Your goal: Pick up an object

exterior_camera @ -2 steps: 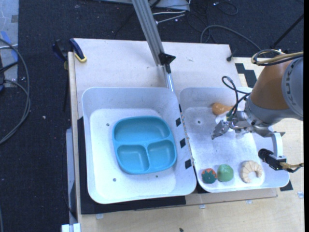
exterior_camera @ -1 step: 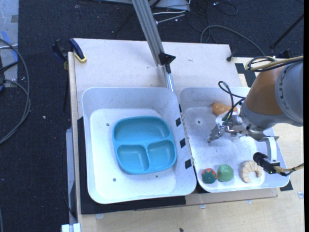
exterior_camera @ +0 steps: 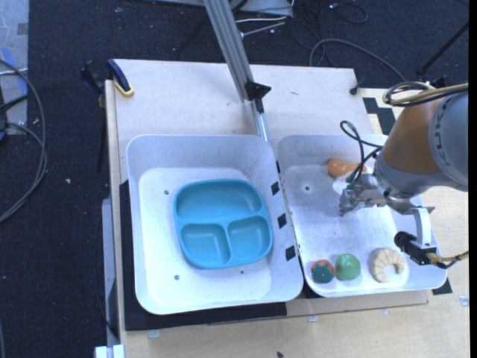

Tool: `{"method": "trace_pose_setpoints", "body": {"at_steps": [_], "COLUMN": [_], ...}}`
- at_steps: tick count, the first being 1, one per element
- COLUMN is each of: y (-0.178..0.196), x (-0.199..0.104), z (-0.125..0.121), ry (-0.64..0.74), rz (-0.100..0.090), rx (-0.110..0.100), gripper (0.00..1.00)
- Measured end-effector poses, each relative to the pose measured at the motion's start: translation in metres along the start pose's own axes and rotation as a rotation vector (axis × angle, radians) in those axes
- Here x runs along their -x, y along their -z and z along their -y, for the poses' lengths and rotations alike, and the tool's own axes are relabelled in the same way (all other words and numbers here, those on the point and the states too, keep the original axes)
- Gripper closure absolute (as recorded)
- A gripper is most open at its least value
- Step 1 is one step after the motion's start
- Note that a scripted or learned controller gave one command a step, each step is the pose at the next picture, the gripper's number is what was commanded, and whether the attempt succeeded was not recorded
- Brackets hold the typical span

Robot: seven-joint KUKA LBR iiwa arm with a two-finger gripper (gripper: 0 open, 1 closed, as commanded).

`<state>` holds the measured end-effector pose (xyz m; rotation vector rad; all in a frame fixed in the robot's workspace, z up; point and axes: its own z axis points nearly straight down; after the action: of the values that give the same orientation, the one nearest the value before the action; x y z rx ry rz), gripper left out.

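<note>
My gripper [exterior_camera: 347, 202] hangs over the middle of the right bin [exterior_camera: 313, 207], pointing down toward the bin floor, with nothing seen between its fingers. Just behind it, near the bin's far wall, lies an orange object [exterior_camera: 340, 167], partly hidden by the wrist. Along the bin's front edge sit a small red and green object [exterior_camera: 322, 271], a green ball-like object [exterior_camera: 347, 266] and a pale ridged croissant-like object [exterior_camera: 388, 264].
The left bin [exterior_camera: 149, 200] holds a blue divided plate [exterior_camera: 222, 223]. A slanted metal rod [exterior_camera: 232, 43] rises from between the bins at the back. A yellow-tipped clamp [exterior_camera: 119, 80] sits at the bench's far left corner.
</note>
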<state>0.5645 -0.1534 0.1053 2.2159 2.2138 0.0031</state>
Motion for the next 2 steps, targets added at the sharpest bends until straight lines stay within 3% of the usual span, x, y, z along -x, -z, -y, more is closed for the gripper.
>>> {"method": "trace_pose_setpoints", "body": {"at_steps": [2], "y": [0.116], "x": [0.004], "z": [-0.008], "ry": [0.004], "rz": [-0.003], "rx": [-0.002], "gripper": [1.0]}}
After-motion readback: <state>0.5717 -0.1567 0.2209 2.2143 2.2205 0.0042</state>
